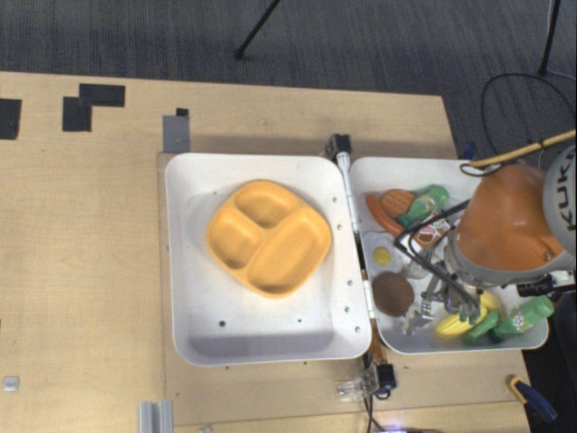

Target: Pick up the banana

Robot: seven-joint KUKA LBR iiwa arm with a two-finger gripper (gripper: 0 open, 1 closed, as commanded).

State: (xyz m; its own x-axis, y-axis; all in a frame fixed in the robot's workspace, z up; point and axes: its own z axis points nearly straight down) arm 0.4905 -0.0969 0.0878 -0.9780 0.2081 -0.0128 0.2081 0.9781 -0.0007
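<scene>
The yellow banana [458, 325] lies near the front edge of the right bin [451, 346], with one end reaching up to the right beside a green toy [527, 316]. My gripper [444, 312] is low in this bin, right over the banana's left end, under the orange wrist band [505, 219]. Its metal fingers [422, 314] stand apart, so it is open, and nothing shows held between them. The arm covers part of the banana's middle.
The right bin also holds a brown ball [392, 292], an orange carrot-like toy [389, 207], a green toy [424, 204] and a small yellow disc [382, 257]. An orange divided plate [268, 237] sits in the left bin [194, 332].
</scene>
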